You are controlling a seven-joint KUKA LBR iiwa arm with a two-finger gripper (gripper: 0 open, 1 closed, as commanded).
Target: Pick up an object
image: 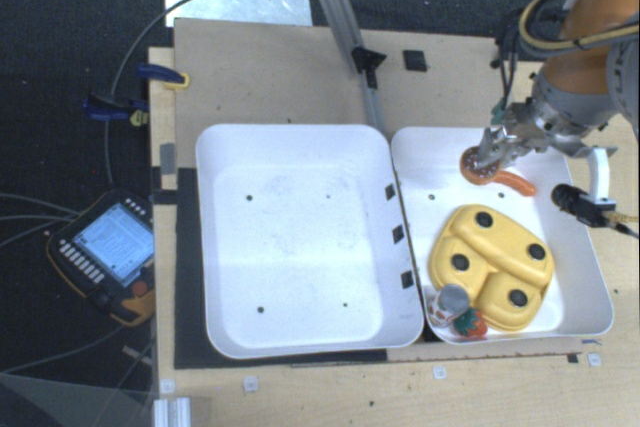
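Observation:
In the right bin (420,160) lies a large yellow moulded piece (492,265) with three dark holes. A small brown round object (478,167) sits near the bin's back, with an orange curved piece (516,183) just to its right. My gripper (490,153) hangs directly over the brown object, its tip touching or nearly touching it. At the bin's front left corner lie a grey lump (452,297) and a small red-and-green item (466,321).
The left bin (225,215) stands beside the right one, sharing a middle wall with black clips (398,233). A slanted metal pole (340,10) crosses the back of the bench. A teach pendant (105,250) lies off the bench at the left.

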